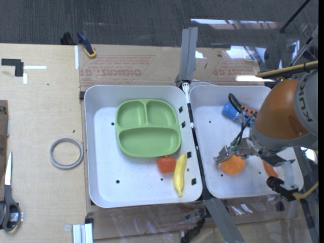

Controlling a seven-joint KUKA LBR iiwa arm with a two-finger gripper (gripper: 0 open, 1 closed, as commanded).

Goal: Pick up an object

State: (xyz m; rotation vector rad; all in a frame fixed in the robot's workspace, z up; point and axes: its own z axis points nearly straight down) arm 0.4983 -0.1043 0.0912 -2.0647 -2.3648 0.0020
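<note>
My gripper [226, 156] hangs low in the right bin [212, 184], its metal fingers right over the left top of an orange round object [234, 165]. A blue object [232, 111] lies at the back of that bin beside an orange striped piece [248, 108]. A small orange piece [271, 169] shows at the bin's right, partly under the arm. In the left bin [101, 186] sit a green divided plate [149, 127], a red-orange tomato-like object [165, 164] and a yellow banana [179, 174].
The arm's grey and orange wrist [281, 116] covers the right part of the right bin. On the bench at left lie a grey ring [66, 152] and scissors [9, 206]. A grey post [188, 52] stands behind the bins' divider.
</note>
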